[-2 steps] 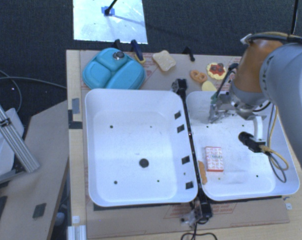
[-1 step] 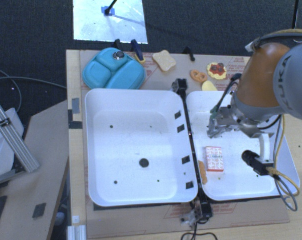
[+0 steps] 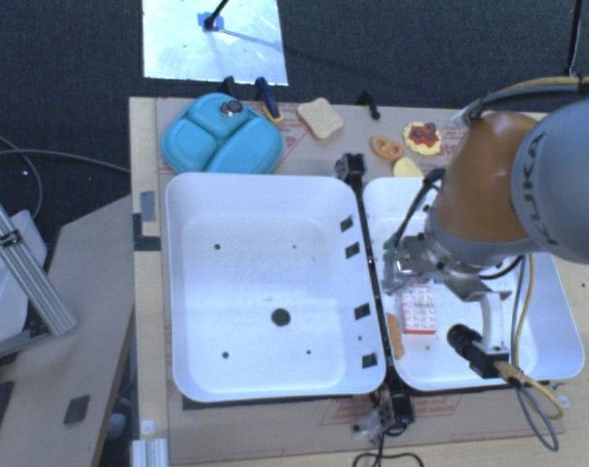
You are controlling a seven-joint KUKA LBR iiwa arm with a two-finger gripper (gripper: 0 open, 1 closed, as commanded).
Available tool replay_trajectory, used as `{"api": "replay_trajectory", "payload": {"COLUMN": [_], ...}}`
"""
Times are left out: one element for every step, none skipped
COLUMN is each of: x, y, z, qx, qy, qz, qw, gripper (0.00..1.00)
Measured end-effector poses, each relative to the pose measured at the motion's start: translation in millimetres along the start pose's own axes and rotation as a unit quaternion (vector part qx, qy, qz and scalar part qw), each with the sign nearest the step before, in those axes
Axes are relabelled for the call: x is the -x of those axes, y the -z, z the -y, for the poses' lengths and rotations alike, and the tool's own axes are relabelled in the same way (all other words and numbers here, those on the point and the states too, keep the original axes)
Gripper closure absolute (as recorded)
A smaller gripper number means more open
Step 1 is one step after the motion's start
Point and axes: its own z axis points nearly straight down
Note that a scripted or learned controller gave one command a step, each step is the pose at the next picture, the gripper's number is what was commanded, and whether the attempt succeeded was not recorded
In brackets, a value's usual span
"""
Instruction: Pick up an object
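Note:
My gripper [image 3: 407, 269] hangs low over the left part of the right bin [image 3: 557, 334], under the grey and orange wrist. Just below it a red and white packet [image 3: 419, 311] lies flat on the bin floor. A small orange stick-shaped item [image 3: 395, 337] lies next to the packet, against the bin's left wall. In the left bin [image 3: 206, 212] a small dark round object [image 3: 280, 316] rests near the middle. The arm's body hides much of the right bin's floor.
Behind the bins on the bench lie a blue divided plate [image 3: 221, 134], a toast slice [image 3: 320, 118], a pretzel [image 3: 386, 147], a small round tart [image 3: 423, 137] and a yellow piece [image 3: 406, 168]. A black divider with clips [image 3: 364, 251] runs between the bins.

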Motion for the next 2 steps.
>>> {"api": "replay_trajectory", "payload": {"x": [-37.8,-76.4], "y": [79.6,-14.1], "z": [-1.3,-114.8], "qx": [0.006,0.003], "qy": [0.001,0.000], "qz": [0.000,0.001], "qw": [1.0000,1.0000], "gripper": [1.00,1.00]}}
